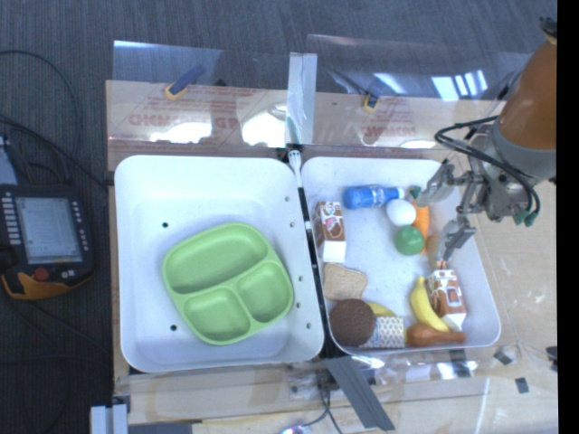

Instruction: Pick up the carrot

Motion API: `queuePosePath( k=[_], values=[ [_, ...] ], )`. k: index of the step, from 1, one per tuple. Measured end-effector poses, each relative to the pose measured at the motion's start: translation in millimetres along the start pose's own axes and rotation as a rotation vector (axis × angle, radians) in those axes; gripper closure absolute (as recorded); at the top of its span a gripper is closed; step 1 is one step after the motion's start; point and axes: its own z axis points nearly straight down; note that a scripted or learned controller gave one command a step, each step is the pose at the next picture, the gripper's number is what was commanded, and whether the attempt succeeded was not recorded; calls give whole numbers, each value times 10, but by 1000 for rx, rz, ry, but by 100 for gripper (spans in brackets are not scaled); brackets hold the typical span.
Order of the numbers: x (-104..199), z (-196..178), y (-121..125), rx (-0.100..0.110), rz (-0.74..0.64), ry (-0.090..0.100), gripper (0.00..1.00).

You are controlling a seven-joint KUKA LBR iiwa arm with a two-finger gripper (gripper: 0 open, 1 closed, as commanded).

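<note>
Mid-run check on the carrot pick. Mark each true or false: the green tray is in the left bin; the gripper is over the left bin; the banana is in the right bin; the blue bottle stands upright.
1. The green tray is in the left bin. True.
2. The gripper is over the left bin. False: it is over the right bin, beside the carrot.
3. The banana is in the right bin. True.
4. The blue bottle stands upright. False: it lies on its side.
</note>
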Motion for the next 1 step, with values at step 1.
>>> queuePosePath(
  k=[1],
  values=[
    [-376,1160,-142,-3,192,10,0]
  ],
)
